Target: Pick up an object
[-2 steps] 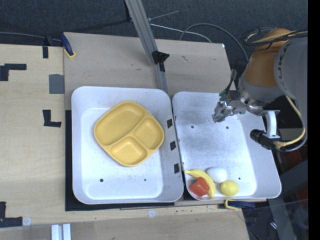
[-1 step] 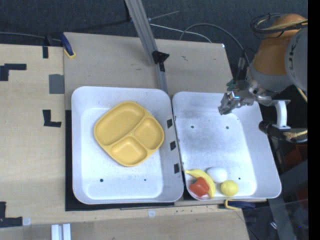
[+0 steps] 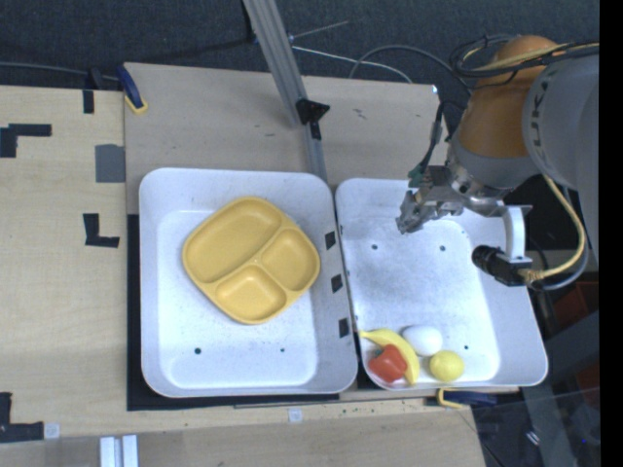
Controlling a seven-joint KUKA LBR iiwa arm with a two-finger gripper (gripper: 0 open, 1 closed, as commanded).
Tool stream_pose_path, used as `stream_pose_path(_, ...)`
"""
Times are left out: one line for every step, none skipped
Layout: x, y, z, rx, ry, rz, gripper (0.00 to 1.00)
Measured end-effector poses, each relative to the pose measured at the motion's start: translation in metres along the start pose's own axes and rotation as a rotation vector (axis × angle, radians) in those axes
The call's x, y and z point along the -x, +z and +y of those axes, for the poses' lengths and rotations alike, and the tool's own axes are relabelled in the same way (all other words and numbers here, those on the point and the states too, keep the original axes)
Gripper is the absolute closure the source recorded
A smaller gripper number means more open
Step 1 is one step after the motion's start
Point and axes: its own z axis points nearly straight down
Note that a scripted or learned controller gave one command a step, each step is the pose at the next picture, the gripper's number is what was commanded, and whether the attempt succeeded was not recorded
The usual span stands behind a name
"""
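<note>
A yellow divided plate (image 3: 251, 259) lies in the left bin (image 3: 156, 290), a little left of that bin's middle, with its three compartments facing up. In the right bin (image 3: 506, 358), four small things are bunched at the near edge: a banana (image 3: 391, 341) curving around a red piece (image 3: 388, 363), a white egg (image 3: 422, 339) just right of them, and a yellow ball (image 3: 447, 366) beside the egg. The gripper (image 3: 411, 217) hangs over the far left part of the right bin, well apart from that cluster, with nothing seen between its fingers; whether it is released or clenched I cannot tell.
</note>
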Motion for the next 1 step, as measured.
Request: stream_pose_path(-0.0591, -0.0115, -0.0169, 0.000, -0.002, 0.001, 1.00)
